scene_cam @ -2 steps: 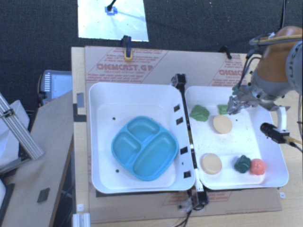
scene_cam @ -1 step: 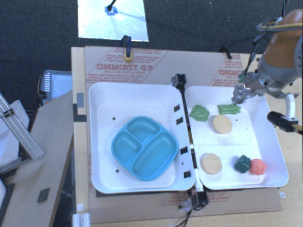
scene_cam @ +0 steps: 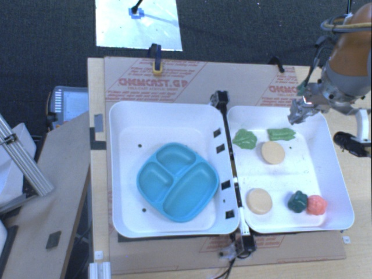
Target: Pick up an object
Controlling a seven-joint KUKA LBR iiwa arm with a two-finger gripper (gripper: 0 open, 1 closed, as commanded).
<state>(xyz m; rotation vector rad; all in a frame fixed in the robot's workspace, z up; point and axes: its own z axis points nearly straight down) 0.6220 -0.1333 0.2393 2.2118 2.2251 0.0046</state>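
The right bin [scene_cam: 334, 156] holds several small play-food pieces: a green leafy piece [scene_cam: 244, 139], a flatter green piece [scene_cam: 281, 134], a tan disc [scene_cam: 272, 153], a second tan disc [scene_cam: 259, 201], a dark green lump [scene_cam: 297, 201] and a red-pink lump [scene_cam: 316, 205] touching it. My gripper [scene_cam: 300, 113] hangs at the bin's far right corner, just up and to the right of the flatter green piece. Nothing shows between its fingers. The arm's orange band [scene_cam: 351, 50] is above it at the right edge.
In the left bin [scene_cam: 125, 156] lies a blue divided plate [scene_cam: 177, 181]. A black clamp strip [scene_cam: 228, 156] runs between the two bins. Brown board surrounds the bins, with a yellow clip [scene_cam: 157, 68] at the back.
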